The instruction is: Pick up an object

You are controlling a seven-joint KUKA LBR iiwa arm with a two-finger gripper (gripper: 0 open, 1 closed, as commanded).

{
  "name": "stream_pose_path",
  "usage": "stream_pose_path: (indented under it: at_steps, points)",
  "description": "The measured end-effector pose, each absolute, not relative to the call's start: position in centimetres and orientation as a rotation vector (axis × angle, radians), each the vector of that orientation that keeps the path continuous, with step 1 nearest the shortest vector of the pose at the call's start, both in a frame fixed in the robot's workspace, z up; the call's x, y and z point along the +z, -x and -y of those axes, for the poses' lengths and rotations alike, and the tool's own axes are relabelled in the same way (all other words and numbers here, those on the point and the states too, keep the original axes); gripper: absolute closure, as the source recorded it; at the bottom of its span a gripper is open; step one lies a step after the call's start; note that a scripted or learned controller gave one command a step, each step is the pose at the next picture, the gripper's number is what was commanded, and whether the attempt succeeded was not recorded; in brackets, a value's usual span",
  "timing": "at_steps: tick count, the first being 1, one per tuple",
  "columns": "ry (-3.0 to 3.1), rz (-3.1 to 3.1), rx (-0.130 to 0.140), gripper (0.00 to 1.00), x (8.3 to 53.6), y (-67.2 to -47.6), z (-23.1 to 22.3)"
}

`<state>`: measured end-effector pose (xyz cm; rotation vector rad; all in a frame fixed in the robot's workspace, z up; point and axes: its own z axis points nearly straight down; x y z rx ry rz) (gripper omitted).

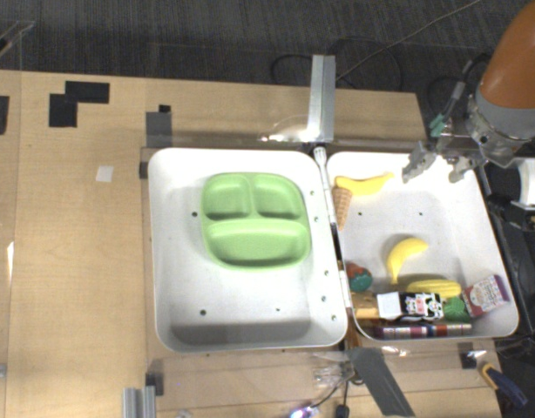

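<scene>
Upper right of frame: my tool (435, 162) spread, holding nothing, above right bin (477, 225). Banana (365, 183) nearby, ungrasped. Pick not begun.

the arm (516, 68) is cut off by the right edge and the top corner, so most of it is out of sight. the hand (436, 165) is small and a bit blurry over the back of the right bin (477, 225). in that bin's front corner the things are piled close. the milk box (421, 304) covers part of a yellow thing (435, 286) behind it. a long dark thing (424, 330) lies at the front wall, too small to name. a red and green lump (360, 279) by the middle wall is too small to tell. the print on the purple box (487, 294) can't be read. the cables (398, 42) run off the top edge.
</scene>
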<state>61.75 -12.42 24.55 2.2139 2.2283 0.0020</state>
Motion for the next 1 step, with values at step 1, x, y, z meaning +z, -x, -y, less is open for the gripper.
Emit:
stream_pose_path:
  at_steps: [1]
  points:
    - [-2.186,-2.252,0.006,0.0,9.98,-64.04,10.57]
